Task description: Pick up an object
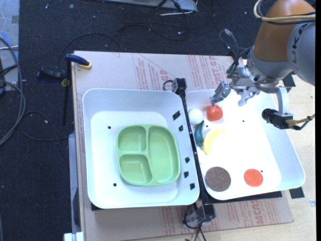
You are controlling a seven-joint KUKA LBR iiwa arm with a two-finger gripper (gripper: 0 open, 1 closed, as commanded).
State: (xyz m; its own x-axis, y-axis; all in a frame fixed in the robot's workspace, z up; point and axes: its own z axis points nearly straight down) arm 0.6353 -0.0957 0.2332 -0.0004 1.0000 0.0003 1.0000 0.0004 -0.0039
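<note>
1. Nothing is lifted yet – you still have the whole pick ahead of you, as far as the view shows. Every item lies on the floor of the right bin [281, 149].
2. The likeliest target is the red ball [214, 113], at about 10 o'clock in that bin, with a white ball [194, 116] just beside it toward 9 o'clock.
3. The other candidates: a yellow banana [210, 139] near the divider, touching a teal piece [199, 132], a brown disc [218, 178] at 7 o'clock and an orange disc [253, 177] at 5 o'clock.
4. The left bin [95, 134] carries a green divided plate [148, 154] (not something you would grab first).
5. The arm comes in from 2 o'clock, wrist bent down over the bin's far edge.
6. The gripper [231, 95] hangs with its jaws spread apart and nothing between them – one finger tip sits just above the red ball, judged from this slant.
</note>
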